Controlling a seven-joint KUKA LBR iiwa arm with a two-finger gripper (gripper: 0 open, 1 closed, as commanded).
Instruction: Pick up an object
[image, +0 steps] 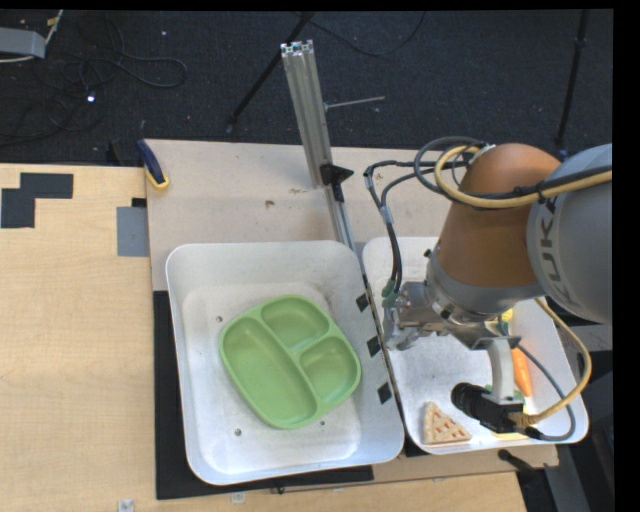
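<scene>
Green plate (290, 360) mid left bin (196, 420), clear of its walls

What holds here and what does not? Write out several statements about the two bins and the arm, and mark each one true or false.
1. The green plate lies in the left bin. True.
2. The green plate is divided into two compartments. False: it has three, one long and two smaller.
3. The arm hangs over the right bin. True.
4. The tan wedge lies on the green plate. False: it lies in the right bin, near its front edge.
5. The orange stick lies in the left bin. False: it is in the right bin, beyond the tan wedge.
</scene>
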